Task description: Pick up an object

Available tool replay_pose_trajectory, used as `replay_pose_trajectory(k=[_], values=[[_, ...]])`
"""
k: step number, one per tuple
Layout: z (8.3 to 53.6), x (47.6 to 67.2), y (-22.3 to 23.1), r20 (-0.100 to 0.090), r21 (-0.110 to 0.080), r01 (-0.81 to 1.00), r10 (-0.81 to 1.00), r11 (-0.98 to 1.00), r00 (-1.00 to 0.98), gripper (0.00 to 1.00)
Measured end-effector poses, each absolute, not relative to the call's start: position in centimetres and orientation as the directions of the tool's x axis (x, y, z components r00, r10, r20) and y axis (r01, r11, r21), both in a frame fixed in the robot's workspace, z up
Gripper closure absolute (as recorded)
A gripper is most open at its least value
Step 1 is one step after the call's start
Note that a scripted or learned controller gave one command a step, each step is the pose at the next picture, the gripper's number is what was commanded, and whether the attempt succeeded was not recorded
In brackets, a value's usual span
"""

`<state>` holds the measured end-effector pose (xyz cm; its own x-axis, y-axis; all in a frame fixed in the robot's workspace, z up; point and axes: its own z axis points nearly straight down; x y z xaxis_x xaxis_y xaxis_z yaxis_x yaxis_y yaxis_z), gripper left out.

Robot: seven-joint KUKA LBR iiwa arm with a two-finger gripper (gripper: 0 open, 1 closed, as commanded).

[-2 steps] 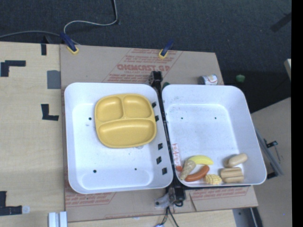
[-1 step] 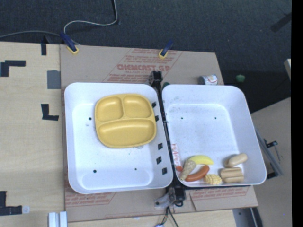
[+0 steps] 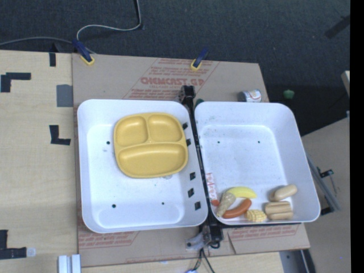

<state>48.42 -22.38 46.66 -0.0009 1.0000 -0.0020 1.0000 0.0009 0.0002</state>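
We see a yellow divided plate (image 3: pixel 151 144) in the left bin (image 3: pixel 94 169) and toy foods (image 3: pixel 256 203) clustered in the right bin (image 3: pixel 250 135); the hand's state we cannot tell.

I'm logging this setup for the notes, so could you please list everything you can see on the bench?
bins: two, white, side by side on brown cardboard
divided plate: one, yellow, upper part of left bin
toy foods: near edge of right bin: yellow banana, red sausage, yellow corn, tan bread rolls
clamps: two, yellow and blue, far edge of the cardboard
cable: one, white, on dark floor beyond the bench
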Motion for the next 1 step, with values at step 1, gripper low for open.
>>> replay_pose_trajectory(k=[1], values=[[43.02,48.42,-22.38,-0.002,0.000,1.000,1.000,0.000,0.000,1.00]])
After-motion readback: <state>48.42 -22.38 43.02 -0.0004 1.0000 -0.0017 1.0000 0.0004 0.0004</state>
